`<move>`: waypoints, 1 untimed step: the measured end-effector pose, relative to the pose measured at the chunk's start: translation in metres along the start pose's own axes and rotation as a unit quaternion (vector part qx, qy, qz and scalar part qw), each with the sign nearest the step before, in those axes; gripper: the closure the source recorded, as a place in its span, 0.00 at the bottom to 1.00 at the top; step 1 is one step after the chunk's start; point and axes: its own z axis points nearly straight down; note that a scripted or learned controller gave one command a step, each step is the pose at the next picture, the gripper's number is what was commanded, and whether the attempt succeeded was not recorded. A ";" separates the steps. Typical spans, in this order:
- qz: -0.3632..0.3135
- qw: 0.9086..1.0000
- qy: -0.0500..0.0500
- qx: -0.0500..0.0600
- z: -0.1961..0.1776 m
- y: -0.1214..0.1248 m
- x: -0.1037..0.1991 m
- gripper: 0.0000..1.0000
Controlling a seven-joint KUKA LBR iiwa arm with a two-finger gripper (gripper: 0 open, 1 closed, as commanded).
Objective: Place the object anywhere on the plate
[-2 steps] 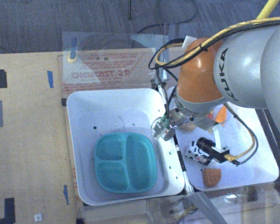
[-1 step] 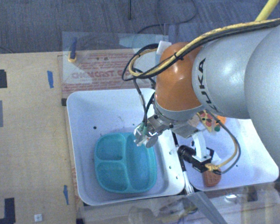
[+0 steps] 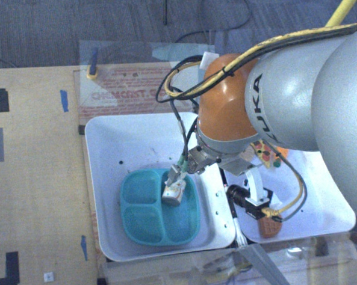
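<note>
The KUKA arm (image 3: 296, 95) is reaching in from the right edge of the frame, its grey body crossing over the right bin (image 3: 327, 214) and its orange band (image 3: 224, 106) sitting above the divide between the two bins. Yellow and black cables (image 3: 181, 84) are looping around the wrist.

The gripper (image 3: 174, 187) is pointing down and to the left, hanging over the teal divided plate (image 3: 156, 221) that is lying in the left bin (image 3: 106, 149). A small pale grey object (image 3: 172, 196) is sitting at the gripper's tip, over the plate's right-hand compartment close to the central ridge. The fingers are too small and too blurred to resolve, so it cannot be determined whether the gripper is clamping the object or merely standing above it, nor whether the object is touching the plate surface.

The arm is covering most of the right bin. A multicoloured item (image 3: 267, 154) is showing partly beneath the wrist, and a brown rounded item (image 3: 269, 226) is lying near that bin's front edge; neither can be identified. A black bracket (image 3: 245, 201) with a white strap is hanging below the wrist.
</note>
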 end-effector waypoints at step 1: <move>0.045 0.999 0.000 0.000 -0.001 0.049 -0.005 0.00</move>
